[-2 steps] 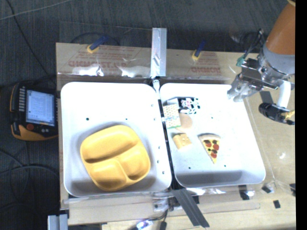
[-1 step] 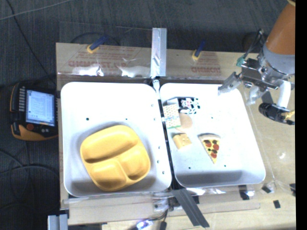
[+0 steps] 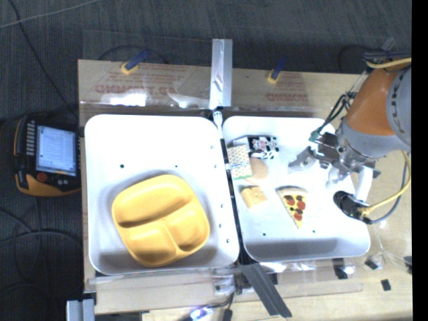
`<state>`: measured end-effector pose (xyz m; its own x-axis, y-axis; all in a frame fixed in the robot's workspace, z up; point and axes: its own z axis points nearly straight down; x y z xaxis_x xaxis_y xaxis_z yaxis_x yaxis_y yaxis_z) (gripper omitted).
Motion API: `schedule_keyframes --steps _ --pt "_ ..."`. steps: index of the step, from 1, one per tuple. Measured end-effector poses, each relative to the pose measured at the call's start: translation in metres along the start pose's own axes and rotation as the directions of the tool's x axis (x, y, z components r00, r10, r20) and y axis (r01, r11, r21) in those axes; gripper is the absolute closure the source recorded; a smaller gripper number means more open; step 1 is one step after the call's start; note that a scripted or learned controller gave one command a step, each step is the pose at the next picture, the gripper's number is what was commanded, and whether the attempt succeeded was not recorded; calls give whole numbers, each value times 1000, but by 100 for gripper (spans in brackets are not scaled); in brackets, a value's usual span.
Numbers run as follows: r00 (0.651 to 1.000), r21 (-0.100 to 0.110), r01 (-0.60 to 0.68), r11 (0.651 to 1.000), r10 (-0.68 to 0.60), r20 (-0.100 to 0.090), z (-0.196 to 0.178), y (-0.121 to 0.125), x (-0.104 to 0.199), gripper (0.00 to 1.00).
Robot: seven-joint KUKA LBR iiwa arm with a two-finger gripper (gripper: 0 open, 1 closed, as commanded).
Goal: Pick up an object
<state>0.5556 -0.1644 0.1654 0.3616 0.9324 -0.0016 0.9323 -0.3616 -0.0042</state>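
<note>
Pizza slice [image 3: 295, 206]: a toy wedge lying flat in the right bin [image 3: 334, 243], near its middle; long axis runs up-down in the view, the tip pointing toward the near rim and the crust toward the far side.
Gripper [image 3: 326, 160]: over the right bin's right part, up and right of the slice, apart from it; whether it is spread or closed cannot be told, and nothing is seen held.
Arm [image 3: 378, 109]: grey with an orange band, reaching in from the right at a slant.
Neighbours: a tan block [image 3: 253, 196] just left of the slice; a patterned packet [image 3: 239, 162], a brown piece [image 3: 259, 169] and a black-and-white toy [image 3: 263, 144] by the divider.
Left bin [image 3: 100, 146]: bears a yellow divided tray [image 3: 160, 218].
Off the bench: a handheld screen unit [image 3: 48, 154] at left.
</note>
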Motion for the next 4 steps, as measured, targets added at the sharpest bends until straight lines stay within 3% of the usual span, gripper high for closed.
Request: schedule_keyframes --steps 1,2,3,4 --pt "1000 -20 16 1000 -16 -2 71 -23 49 0" --pt "992 -2 -128 992 128 1 11 -56 -56 0" --pt "992 -13 -123 992 123 -2 76 -56 -10 0" --pt "993 -14 -120 993 120 -5 66 -55 -8 100"
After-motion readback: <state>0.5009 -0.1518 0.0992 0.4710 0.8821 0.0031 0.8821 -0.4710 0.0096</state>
